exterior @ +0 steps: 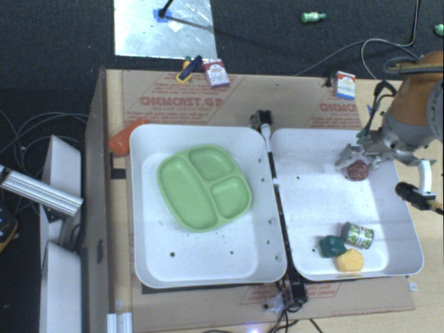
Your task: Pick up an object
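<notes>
Two white bins lie side by side, and in the right bin [388, 207] the gripper [359, 164] straddles a reddish round object [359, 170], its spread fingers seemingly placed to close around it.

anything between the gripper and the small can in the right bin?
In the camera view, bare white bin floor separates the gripper, over a reddish round object, from the small can. Nothing else lies on that stretch.

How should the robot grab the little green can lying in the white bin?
Probably from above, pinching across the round sides of the green can. It lies tipped over in the right bin, so its sides face up. The teal toy and yellow block crowd its lower-left side.
</notes>
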Robot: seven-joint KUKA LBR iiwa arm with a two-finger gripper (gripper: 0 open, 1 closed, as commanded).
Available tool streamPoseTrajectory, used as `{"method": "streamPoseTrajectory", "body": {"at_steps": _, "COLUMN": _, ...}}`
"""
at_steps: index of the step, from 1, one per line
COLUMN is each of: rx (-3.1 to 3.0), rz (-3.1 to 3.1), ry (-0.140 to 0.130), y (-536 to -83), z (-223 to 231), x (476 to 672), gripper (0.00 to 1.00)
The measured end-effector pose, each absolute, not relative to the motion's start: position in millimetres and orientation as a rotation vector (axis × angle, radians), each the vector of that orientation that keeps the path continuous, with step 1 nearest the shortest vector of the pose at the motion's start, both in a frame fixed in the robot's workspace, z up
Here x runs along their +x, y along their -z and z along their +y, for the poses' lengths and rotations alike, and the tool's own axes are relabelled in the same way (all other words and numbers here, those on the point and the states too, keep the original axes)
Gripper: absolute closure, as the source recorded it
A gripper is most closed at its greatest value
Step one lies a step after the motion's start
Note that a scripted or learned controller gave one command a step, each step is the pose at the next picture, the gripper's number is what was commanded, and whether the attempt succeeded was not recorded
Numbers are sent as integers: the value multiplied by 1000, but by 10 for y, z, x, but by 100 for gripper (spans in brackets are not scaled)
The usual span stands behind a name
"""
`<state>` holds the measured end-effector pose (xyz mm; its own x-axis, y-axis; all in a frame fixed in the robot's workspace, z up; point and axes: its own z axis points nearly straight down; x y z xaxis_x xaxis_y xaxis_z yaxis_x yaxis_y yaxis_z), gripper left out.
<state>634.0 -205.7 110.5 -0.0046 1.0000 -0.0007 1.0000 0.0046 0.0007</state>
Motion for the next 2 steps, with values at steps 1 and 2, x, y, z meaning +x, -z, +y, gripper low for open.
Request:
{"method": "streamPoseTrajectory", "body": {"at_steps": 1, "rx": 2213, "rz": 2223, "ry": -3, "y": -1549, "z": -2065, "x": 6414, "gripper": 0}}
{"method": "streamPoseTrajectory", "body": {"at_steps": 2, "rx": 2219, "rz": 2222, "ry": 0, "y": -1406, "z": -2065, "x": 6196, "gripper": 0}}
